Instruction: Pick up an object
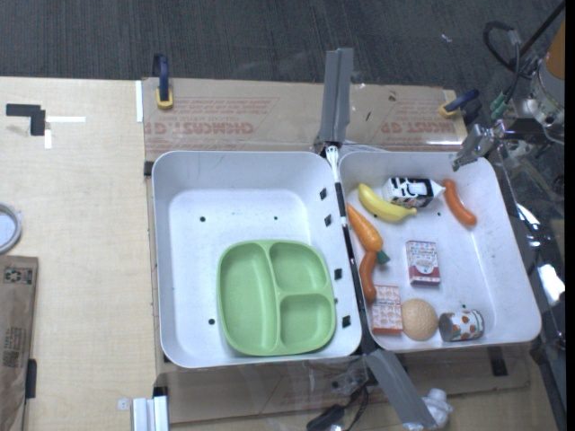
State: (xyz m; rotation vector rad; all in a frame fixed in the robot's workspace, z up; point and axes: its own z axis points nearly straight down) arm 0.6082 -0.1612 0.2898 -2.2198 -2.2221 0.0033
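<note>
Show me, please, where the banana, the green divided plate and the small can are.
banana (384, 205): camera view, middle of its curved body.
green divided plate (276, 296): camera view, the ridge where its compartments meet.
small can (462, 325): camera view, its side, lying in the right bin's near corner.

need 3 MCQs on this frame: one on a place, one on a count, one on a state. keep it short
1. Where does the green three-compartment plastic plate lie?
A. left bin
B. right bin
C. on the bench outside the bins

2. How many orange toy carrots lie in the right white bin?
A. none
B. one
C. two

3. How does the small printed can sit?
A. upright
B. on its side
C. held in the end effector

Answers:
1. A: the plate rests on the floor of the left white bin, toward its near edge.
2. C: one carrot lies beside the yellow banana, and a second carrot lies just below the first.
3. B: the can lies tipped over in the near right corner, beside the tan round ball.
</note>
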